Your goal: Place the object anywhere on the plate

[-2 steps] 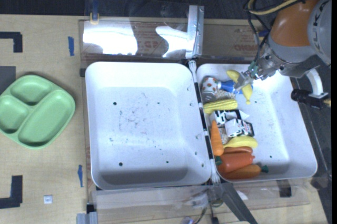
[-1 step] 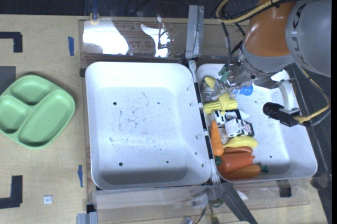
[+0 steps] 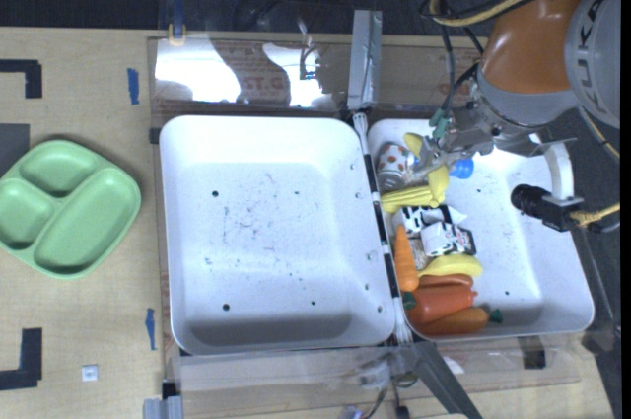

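The green divided plate (image 3: 64, 207) lies on the bench to the left of both bins. The objects are piled along the left side of the right bin (image 3: 532, 259): a small can (image 3: 392, 167), a yellow piece (image 3: 409, 200), a black-and-white packet (image 3: 441, 232), a carrot (image 3: 404, 261), a banana (image 3: 452, 266) and red and orange toy foods (image 3: 446, 301). My gripper (image 3: 436, 156) hangs low over the top of this pile, beside the can and just above the yellow piece. Whether it holds anything is hidden by the wrist.
The left bin (image 3: 266, 230) sits between the plate and the pile, its bare floor speckled with marks. A metal divider (image 3: 363, 62) stands at the back between the bins. Cables loop above the arm (image 3: 537, 23). A small blue item (image 3: 461, 169) lies right of the gripper.
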Robot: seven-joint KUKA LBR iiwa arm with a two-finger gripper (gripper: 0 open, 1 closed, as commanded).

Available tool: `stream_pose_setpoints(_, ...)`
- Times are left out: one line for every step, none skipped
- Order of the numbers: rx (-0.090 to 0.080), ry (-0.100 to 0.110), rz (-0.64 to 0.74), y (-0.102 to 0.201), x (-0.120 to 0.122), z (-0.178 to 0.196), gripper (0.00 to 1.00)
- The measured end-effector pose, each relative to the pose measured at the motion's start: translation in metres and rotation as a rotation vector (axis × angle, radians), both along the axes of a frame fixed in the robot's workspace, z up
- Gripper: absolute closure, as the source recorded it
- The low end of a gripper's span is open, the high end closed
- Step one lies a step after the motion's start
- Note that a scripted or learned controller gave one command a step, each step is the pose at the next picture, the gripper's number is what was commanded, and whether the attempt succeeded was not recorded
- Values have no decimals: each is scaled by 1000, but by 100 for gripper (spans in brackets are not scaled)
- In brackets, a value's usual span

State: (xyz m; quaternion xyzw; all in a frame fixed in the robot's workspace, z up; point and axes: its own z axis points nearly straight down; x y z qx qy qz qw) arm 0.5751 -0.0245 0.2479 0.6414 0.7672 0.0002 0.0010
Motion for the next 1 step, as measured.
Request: stream_pose_setpoints(0, 1, -133, 79, 32, 86, 100)
